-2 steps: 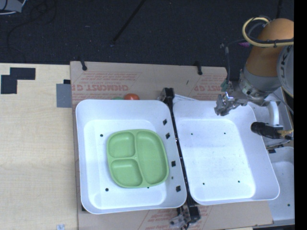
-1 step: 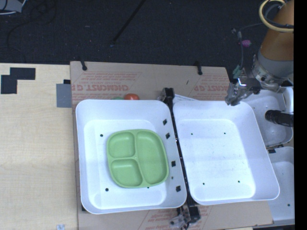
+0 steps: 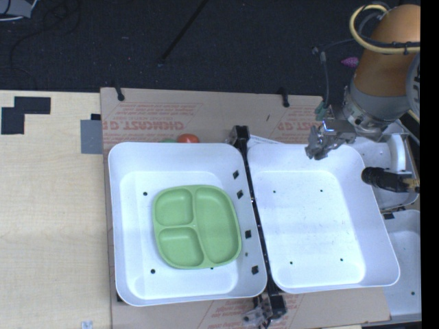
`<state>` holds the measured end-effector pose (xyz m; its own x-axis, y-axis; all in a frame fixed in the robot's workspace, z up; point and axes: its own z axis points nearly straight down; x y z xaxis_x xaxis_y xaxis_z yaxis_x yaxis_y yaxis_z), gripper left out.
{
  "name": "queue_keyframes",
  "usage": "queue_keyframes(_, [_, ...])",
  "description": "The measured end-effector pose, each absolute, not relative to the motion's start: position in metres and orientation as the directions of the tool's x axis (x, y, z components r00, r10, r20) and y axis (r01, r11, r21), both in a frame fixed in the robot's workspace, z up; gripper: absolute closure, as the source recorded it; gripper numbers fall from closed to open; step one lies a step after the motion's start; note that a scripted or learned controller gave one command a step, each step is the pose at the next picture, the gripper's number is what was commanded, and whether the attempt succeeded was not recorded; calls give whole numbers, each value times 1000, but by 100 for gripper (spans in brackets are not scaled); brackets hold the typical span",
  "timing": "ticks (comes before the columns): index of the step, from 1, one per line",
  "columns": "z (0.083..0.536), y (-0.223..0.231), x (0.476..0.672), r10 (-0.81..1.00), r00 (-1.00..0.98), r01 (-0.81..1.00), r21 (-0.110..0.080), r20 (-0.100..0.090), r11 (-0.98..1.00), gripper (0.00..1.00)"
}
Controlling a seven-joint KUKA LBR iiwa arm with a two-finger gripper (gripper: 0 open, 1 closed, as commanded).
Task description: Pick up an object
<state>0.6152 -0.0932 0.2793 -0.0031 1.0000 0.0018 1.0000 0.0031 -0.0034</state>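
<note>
Camera view: the gripper (image 3: 320,147) hovers over the far edge of the right bin (image 3: 384,252), carrying nothing visible, finger state impossible to tell. The green divided plate (image 3: 197,226) lies untouched in the left bin (image 3: 127,184); the pick appears not yet begun.

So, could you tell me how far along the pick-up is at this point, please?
Nothing looks done yet. The pale green divided plastic plate lies flat in the left white bin, untouched. The gripper sits over the far rim of the right white bin, well away from the plate, with nothing visibly held. Still left: travelling across to the plate, grasping and lifting.
</note>
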Motion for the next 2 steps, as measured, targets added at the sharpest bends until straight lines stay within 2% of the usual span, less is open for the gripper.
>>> queue_keyframes(2, [264, 11, 580, 1000, -4, 1000, -5, 2, 4, 100])
